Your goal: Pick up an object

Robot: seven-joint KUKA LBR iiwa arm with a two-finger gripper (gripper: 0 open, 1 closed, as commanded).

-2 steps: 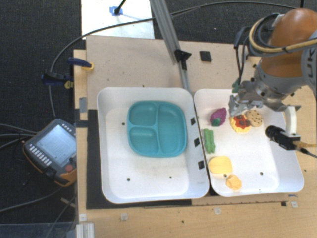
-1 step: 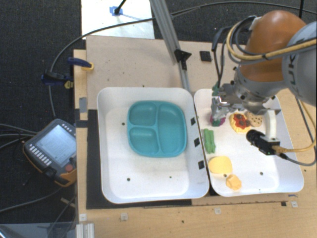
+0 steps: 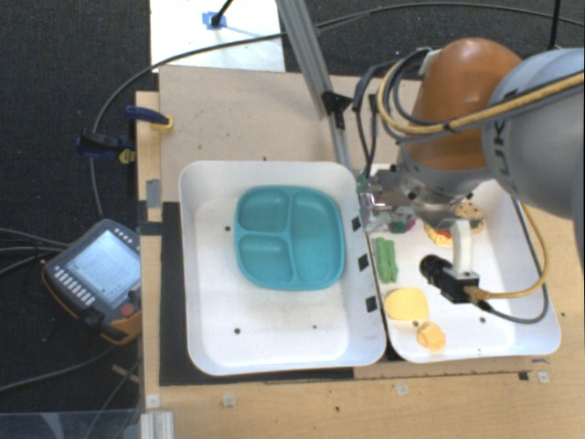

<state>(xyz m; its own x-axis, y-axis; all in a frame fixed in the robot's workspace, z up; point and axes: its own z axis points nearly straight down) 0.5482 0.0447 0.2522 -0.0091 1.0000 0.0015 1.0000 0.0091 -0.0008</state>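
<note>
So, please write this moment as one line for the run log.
gripper: low over right white bin, near its left wall | fingers: cannot tell | green ridged block: just below gripper | teal divided plate: in left white bin

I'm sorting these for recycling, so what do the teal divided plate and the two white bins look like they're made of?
The teal divided plate looks like moulded plastic with a matte finish: uniform colour, rounded compartment ridges, soft sheen. The left white bin and right white bin look like thin, smooth plastic, perhaps formed sheet, judging by their rounded rims.

teach pendant, blue clamp, teal divided plate
</note>
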